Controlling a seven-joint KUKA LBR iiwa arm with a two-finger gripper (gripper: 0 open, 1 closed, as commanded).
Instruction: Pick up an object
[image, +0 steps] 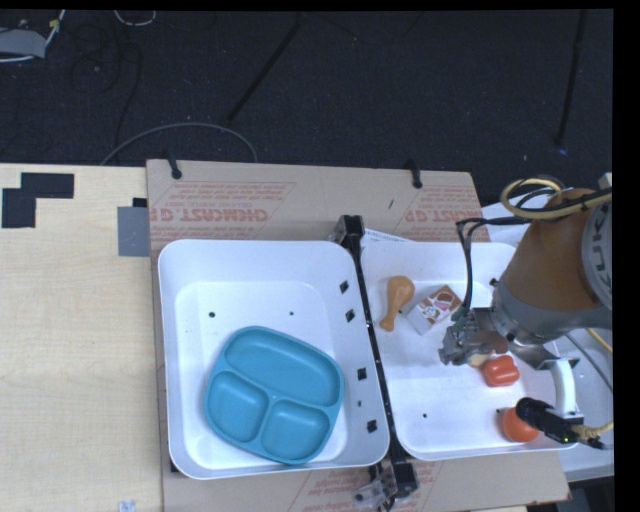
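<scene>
My gripper (461, 346) hangs low over the middle of the right bin (440, 435), with the arm reaching in from the right. A small white and red box (434, 307) lies just up and left of it. To its left rests a tan drumstick-shaped piece (397, 298). A red-orange object (500, 372) sits right beside the gripper on its lower right. Another orange object (514, 426) lies near the bin's front right corner. Nothing shows between the gripper's tips.
The left bin (190, 290) holds a blue divided plate (272, 393). A black divider (365, 350) runs between the two bins. Both bins stand on a cardboard sheet (300, 200), with a wooden bench top (70, 340) to the left.
</scene>
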